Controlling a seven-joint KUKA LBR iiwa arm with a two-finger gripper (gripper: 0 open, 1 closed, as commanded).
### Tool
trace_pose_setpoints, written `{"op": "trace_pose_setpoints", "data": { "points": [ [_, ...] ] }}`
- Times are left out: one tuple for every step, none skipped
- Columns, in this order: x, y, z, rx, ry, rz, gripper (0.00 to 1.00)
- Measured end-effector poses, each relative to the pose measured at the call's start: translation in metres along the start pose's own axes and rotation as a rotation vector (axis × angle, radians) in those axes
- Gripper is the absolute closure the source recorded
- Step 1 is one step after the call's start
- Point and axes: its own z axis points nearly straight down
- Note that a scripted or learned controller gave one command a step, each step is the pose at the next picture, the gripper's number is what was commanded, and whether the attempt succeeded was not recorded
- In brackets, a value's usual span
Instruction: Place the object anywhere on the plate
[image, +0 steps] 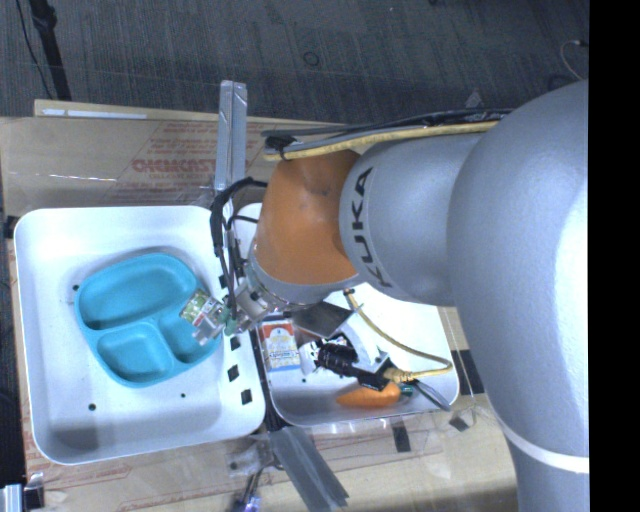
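Observation:
A blue divided plate lies in the left white bin. My gripper hangs over the plate's right rim, near the wall between the two bins. Something small, pale and greenish shows at its tip. I cannot tell whether this is a held object or part of the gripper. The orange band and the grey arm cover much of the right bin.
In the right bin a small red and white carton lies near the left wall. An orange carrot-like thing rests by the front edge. A cardboard sheet lies behind the bins.

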Motion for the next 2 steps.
{"op": "trace_pose_setpoints", "data": {
  "points": [
    [0.0251, 0.0476, -0.0079, -0.005, -0.004, -0.202, 1.00],
    [0.0247, 0.0474, -0.0079, -0.005, -0.004, -0.202, 0.00]
  ]
}}
